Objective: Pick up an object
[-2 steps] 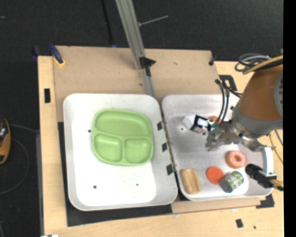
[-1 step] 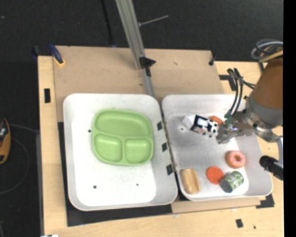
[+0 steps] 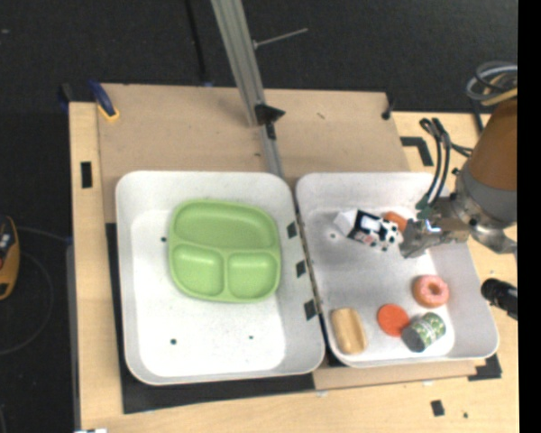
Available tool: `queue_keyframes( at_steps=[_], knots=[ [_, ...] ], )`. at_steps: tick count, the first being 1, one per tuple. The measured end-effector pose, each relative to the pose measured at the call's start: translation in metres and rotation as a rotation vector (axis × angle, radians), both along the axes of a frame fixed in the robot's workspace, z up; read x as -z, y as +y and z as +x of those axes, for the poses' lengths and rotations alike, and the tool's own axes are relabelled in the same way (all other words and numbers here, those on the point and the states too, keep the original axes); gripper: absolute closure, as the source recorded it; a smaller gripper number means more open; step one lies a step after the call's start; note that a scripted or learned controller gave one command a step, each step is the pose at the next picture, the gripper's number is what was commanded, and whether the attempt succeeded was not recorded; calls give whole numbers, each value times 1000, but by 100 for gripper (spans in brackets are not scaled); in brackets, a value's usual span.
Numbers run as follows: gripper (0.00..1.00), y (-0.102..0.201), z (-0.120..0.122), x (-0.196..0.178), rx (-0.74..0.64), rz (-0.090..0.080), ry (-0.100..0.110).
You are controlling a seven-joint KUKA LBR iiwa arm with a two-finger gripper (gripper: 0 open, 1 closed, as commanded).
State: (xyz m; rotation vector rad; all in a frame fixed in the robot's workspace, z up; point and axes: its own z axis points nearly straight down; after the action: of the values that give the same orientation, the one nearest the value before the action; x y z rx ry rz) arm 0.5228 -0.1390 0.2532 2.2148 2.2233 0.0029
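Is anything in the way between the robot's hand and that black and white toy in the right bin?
Nothing visible. The gripper hangs just right of the black and white toy, with a small orange piece beside the toy's upper right, not blocking.

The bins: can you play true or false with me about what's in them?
1. The green plate lies in the left bin. True.
2. The donut is blue. False: it is pink.
3. The bread roll lies in the right bin, near its front edge. True.
4. The gripper hangs over the left bin. False: it is over the right bin, beside the black-and-white toy.
5. The green plate has three sections. True.
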Motion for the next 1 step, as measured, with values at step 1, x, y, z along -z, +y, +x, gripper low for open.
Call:
queue_keyframes(
  at_steps=[1],
  knots=[
    [100, 45, 22, -4, -3, 2, 1]
  ],
)
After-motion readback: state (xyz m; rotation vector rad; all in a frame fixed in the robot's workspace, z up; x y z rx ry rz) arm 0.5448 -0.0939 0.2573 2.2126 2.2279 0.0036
